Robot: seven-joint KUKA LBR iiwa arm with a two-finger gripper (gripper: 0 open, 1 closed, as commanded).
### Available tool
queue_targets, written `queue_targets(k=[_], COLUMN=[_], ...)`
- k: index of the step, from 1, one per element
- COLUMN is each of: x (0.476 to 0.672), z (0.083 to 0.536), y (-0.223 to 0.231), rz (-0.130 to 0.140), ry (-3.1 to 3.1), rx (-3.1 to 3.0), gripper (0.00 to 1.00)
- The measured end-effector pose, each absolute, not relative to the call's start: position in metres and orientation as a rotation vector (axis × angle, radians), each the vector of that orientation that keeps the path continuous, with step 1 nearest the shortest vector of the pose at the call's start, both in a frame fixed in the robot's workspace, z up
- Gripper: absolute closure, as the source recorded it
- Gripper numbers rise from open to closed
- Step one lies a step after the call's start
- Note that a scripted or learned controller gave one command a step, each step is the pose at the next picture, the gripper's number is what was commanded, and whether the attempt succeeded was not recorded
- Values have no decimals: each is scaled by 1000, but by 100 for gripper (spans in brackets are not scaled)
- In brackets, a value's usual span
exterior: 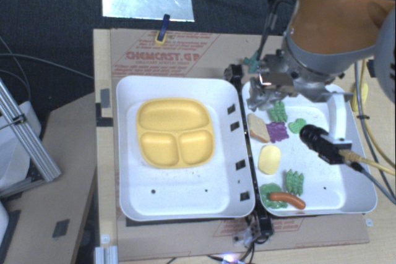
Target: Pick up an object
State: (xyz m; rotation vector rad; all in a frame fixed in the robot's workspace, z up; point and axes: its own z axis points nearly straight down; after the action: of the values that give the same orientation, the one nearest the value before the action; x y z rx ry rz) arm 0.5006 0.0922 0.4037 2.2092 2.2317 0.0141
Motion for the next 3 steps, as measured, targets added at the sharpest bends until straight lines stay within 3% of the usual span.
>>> queue_targets(k=[1,2,3], x=[486,487,530], z=[436,445,388], y=[144,140,240], rz=[9,8,-2], ry=[2232,2232,2236], rx=[2210,2207,2211], gripper=[100,100,100])
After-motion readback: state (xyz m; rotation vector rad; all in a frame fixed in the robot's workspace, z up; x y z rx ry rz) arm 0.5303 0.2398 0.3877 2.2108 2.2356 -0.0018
